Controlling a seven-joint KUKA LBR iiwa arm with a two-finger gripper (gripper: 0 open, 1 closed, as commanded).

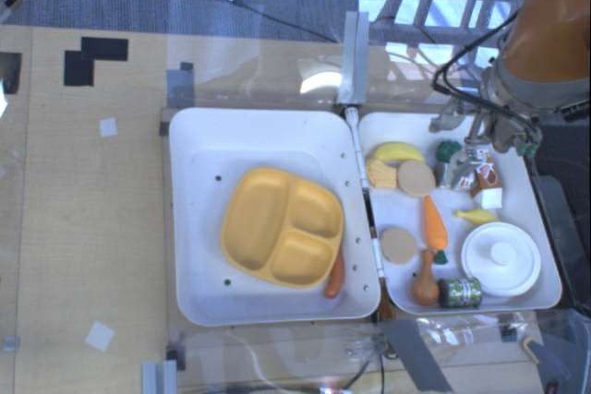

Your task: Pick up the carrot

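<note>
The carrot (435, 224) lies in the right bin (545, 286), roughly in its middle, with its length running near to far and its narrow end pointing toward the far side. It rests flat on the white floor of the bin. The gripper (480, 146) hangs over the far right part of the same bin, so the carrot sits nearer to the camera and to the left of it, apart from it and not touched by it. Whether the gripper is spread or closed cannot be told from this slant, and nothing is seen held in it.

Just left of the carrot's near end lies a tan round disc (399, 244); a second tan disc (416, 178) lies beyond the carrot's far tip, touching a yellow banana (396, 151). To the carrot's right stands a white round bowl (500, 258), and a small yellow piece (477, 216) lies between them on the far side. At the near end, a brown pear-shaped item (425, 283) sits just below the carrot, beside a dark can (460, 292) lying on its side.

The left bin (194, 291) holds a yellow divided plate (282, 226), with a reddish sausage-like item (334, 276) tucked against its near right edge.
</note>
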